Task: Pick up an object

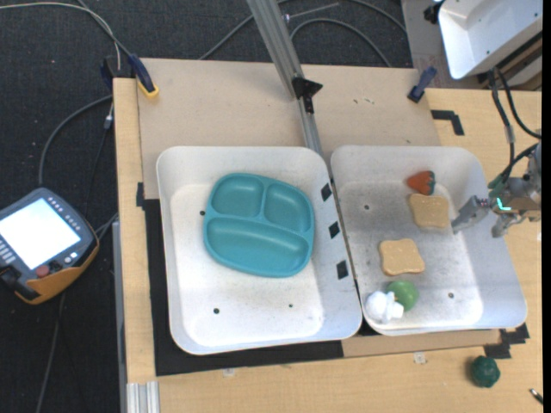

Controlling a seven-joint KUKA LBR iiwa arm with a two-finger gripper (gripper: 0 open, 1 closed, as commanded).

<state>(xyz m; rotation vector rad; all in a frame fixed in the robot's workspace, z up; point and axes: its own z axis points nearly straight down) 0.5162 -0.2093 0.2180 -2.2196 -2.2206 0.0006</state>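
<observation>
Counts: one teal plate (257, 224) in left bin (185, 256); right bin (482, 291) has two toast pieces (402, 256), one strawberry (421, 181), one green-white toy (392, 300). My gripper (484, 214) at right rim, spread wide, holds nothing.

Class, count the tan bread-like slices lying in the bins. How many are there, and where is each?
2. Both lie in the right bin: one slice near its far right, just below a red-orange item; the other slice nearer the middle, above a green and white piece.

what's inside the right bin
Two bread slices, a red piece and a green and white piece lie in the right bin. The gripper at its right rim hides a little floor.
</observation>
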